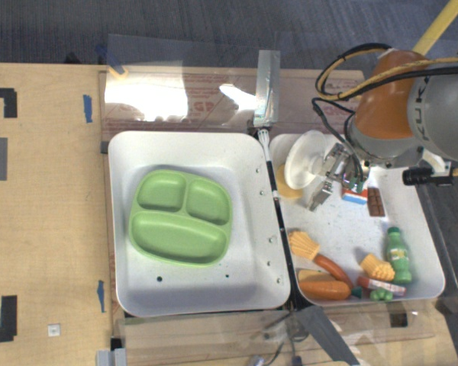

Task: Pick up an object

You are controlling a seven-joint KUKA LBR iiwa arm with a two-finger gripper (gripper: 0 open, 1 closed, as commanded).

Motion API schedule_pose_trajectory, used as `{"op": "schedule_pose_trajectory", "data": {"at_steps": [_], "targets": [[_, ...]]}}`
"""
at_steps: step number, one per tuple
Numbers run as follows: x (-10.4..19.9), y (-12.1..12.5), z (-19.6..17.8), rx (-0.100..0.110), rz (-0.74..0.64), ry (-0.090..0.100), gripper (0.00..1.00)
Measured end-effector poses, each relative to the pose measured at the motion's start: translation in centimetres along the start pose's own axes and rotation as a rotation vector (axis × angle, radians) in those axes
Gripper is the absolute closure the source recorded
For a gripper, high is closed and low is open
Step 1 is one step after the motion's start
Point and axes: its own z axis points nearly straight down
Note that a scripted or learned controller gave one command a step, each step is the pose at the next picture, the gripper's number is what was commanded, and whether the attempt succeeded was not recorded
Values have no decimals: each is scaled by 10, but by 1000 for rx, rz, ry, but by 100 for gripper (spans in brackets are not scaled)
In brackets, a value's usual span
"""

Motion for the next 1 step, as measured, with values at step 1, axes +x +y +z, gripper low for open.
{"op": "schedule_pose_trajectory", "data": {"at_steps": [1], "targets": [[48,-24,9,-4,-32,0,0]]}}
